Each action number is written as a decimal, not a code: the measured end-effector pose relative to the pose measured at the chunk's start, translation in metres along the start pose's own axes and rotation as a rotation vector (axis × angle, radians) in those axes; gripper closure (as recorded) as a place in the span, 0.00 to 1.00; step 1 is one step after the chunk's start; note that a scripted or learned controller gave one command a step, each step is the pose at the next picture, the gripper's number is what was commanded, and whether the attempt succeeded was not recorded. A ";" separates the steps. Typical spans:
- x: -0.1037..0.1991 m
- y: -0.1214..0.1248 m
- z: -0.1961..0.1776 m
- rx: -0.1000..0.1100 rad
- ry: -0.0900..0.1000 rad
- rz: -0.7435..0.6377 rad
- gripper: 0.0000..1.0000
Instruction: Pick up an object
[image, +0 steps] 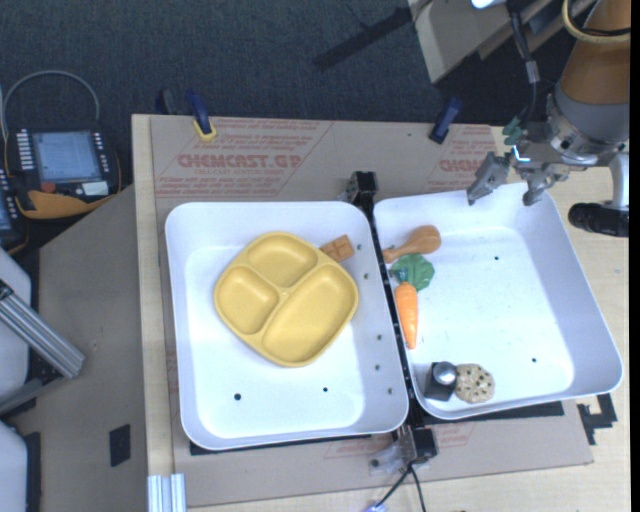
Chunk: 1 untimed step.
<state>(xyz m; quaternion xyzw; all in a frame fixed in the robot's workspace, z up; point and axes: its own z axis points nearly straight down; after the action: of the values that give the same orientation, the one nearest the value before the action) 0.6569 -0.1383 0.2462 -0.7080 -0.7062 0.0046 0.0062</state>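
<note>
Seemingly upright in view, carrot (407, 313), leafy end (414, 271) up, hand (509, 185) spread.

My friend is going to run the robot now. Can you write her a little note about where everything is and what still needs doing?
Gripper: open, holding nothing, up over the back edge of the right bin.
Right bin: a toy carrot lies along the left wall, a wooden spoon-like piece sits behind it, and a cookie rests by a small dark round thing near the front left corner.
Left bin: a yellow divided plate with a small brown block at its back right edge.
Done: nothing picked up yet.
Left: go down, close on one object, and lift it.
</note>
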 end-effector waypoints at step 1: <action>0.000 0.002 -0.009 -0.014 -0.002 -0.003 0.00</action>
<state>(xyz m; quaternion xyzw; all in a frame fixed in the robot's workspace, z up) 0.6593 -0.1379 0.2550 -0.7071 -0.7071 0.0003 0.0004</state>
